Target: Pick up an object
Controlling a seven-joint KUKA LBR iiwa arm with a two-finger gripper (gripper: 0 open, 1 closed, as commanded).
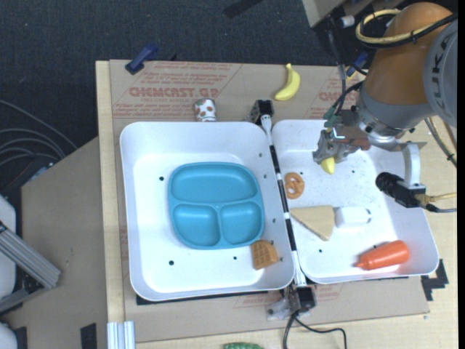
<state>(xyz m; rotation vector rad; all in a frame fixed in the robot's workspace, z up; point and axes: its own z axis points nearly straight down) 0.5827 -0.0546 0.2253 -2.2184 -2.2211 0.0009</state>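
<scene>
The hand (328, 151) sits low over the far part of the right bin (429, 231), with a small yellow object (328, 166) showing at its fingertips. Whether that object is actually clamped between the fingers or merely lies beneath them cannot be told, and the finger spacing is likewise unclear.

Procedure for the current step, judged to be the grasp and lift:

1. Confirm the yellow object is centred under the hand before closing. An off-centre piece is likely to squirt out sideways.
2. Lift straight up. The bin wall and the black divider (280, 187) lie just to one side of the hand, so any sideways drift risks a knock.
3. Keep clear of the pretzel (293, 185), which lies nearest the hand, toward the divider.

Nearer the camera than the hand lie a tan wedge (317, 221) and a small white block (354, 216) just beside it; nearer again, an orange carrot-shaped toy (381, 255). These remain as alternatives if the grasp fails.

Across the divider, well away from the hand, the left bin (138, 195) holds a blue divided plate (215, 203) and a waffle piece (264, 254).

Beyond the hand, a banana (288, 84) rests on the worktop (174, 89).
</scene>
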